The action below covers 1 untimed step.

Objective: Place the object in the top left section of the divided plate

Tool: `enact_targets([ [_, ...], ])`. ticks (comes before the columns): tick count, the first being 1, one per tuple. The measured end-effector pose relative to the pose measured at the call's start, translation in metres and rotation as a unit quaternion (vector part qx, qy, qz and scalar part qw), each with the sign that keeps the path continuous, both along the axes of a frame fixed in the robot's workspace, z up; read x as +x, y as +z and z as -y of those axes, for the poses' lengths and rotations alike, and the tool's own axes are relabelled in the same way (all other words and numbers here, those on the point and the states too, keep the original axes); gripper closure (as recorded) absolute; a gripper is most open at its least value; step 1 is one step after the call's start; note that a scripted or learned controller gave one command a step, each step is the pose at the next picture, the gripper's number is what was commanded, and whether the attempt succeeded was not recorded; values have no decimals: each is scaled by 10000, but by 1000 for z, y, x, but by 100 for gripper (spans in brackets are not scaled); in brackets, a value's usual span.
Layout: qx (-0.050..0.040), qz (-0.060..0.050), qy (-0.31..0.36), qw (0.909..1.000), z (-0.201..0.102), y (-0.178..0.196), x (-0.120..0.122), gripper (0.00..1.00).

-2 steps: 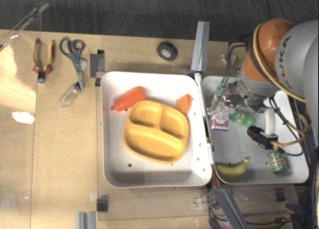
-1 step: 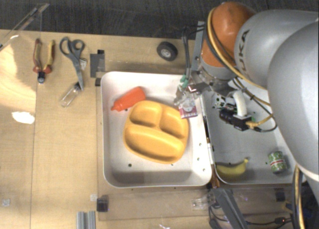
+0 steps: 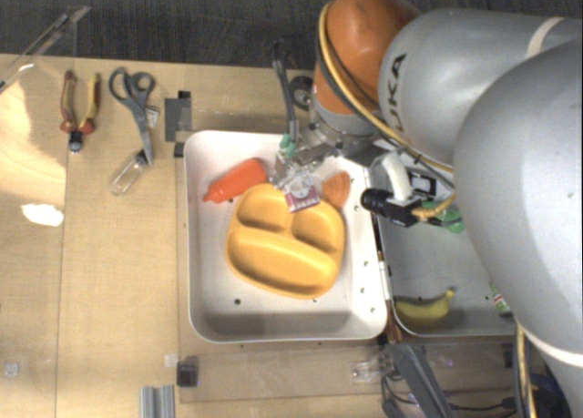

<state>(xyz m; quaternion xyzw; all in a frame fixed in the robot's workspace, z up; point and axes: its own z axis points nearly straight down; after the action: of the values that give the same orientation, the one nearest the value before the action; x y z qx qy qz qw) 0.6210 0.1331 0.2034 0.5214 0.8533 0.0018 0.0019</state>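
Where the arm reaches in from the right, these things can be read off the camera view.

Gripper (image 3: 299, 179): low over the far edge of the yellow divided plate (image 3: 285, 245), at the rim above its two smaller sections; whether its fingers stand apart or together I cannot tell.
Object at the fingertips: a small purplish piece (image 3: 302, 198) lies right under the gripper on the plate's far rim; I cannot tell whether it is gripped.
Divided plate: lies in the left white bin (image 3: 209, 316), one long section toward the near side, two smaller ones toward the far side.
Orange carrot-like toy (image 3: 235, 179): in the same bin, touching or just beside the plate's far left edge.
Brownish-orange rounded item (image 3: 337, 188): just right of the gripper, beside the plate.
Right bin (image 3: 455, 325): holds a banana (image 3: 424, 306) near its front.
Bench (image 3: 100, 280): scissors (image 3: 137, 111) and red-handled pliers (image 3: 77, 108) lie at the far left, well apart from the bins.
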Motion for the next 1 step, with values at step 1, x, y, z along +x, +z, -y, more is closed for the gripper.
enact_targets([
  [1, -3, 4, 1237, 9923, 7, -18, -51, 100],
])
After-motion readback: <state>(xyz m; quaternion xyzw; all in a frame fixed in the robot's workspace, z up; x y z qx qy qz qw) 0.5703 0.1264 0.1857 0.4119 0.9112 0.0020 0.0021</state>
